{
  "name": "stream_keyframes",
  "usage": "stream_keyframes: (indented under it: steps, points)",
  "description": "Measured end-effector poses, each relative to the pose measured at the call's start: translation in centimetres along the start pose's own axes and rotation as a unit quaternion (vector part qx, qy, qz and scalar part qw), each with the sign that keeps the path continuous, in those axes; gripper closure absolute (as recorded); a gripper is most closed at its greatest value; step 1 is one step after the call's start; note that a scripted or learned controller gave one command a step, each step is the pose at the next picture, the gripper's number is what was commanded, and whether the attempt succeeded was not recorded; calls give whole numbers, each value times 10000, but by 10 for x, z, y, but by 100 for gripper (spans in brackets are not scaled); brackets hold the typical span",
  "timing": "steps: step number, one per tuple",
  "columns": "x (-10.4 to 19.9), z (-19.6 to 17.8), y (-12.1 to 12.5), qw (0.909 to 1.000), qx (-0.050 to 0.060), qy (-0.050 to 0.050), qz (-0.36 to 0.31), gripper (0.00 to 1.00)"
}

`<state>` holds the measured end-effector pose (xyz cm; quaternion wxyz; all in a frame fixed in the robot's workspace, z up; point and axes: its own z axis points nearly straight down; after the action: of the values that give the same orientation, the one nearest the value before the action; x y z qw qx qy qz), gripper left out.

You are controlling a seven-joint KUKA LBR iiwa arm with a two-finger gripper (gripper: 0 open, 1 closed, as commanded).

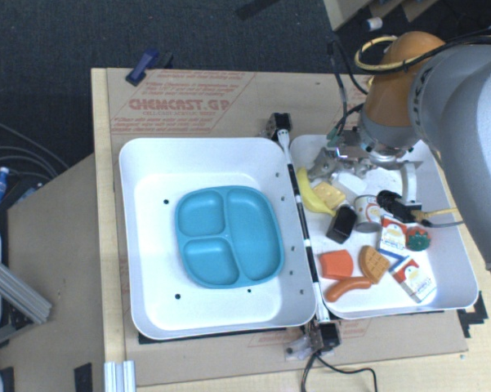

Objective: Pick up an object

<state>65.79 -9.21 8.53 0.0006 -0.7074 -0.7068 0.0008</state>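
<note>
Two white bins sit side by side on the tabletop (106, 219). In the left bin (147, 292) we see a blue divided plate (227, 235). The right bin (457, 280) holds the clutter: a yellow banana (309, 196), a black block (341, 224), an orange block (337, 263), a brown piece (374, 264) and small printed packets (395, 239). The hand (363, 168) hangs over the far end of the right bin, just above the banana; we cannot tell whether it is spread or pressed together, and we see nothing in it.

Grey arm (466, 113) cut off at right edge; right bin's (453, 288) far corner hidden beneath it.
</note>
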Motion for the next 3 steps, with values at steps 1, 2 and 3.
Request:
stream_keyframes:
  steps: [1, 2, 3]
  points:
    - [1, 0, 9, 10000, -14, -1, -5, 0]
    - [-11, 1, -68, 10000, 0, 4, 1, 0]
    - [-10, -9, -67, 10000, -11, 7, 2, 100]
